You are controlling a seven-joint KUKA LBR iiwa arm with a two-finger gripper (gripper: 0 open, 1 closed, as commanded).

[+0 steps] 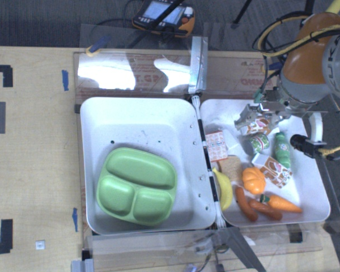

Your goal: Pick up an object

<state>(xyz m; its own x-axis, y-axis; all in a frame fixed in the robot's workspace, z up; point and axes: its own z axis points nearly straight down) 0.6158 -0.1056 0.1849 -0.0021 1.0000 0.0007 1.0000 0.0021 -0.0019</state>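
overhead, the grey arm with its orange band comes in from the right and hangs over the back of the right bin [323,200], its gripper [259,117] low above a cluster of small packaged items; whether it is released or clenched i cannot tell, since the tool's own body and the clutter beneath it hide that. just under the gripper sits a small can [259,143] with a green and white label, and beside it, toward the right wall, a green bottle [282,149] lies along the floor of the bin. a red and white carton [215,146] rests against the divider side of this bin, with a slice of bread [231,166] just in front of it. a banana [223,188] lies along the left wall near the front. a small orange pumpkin [253,180] sits near the middle, touching a patterned snack box [276,171] on its right. at the front, a carrot [280,203] and a red sausage [246,204] lie close together. the left bin [102,118] holds a green divided plate [137,186], set toward its front. a handheld controller [161,16] lies on the floor beyond the bench.
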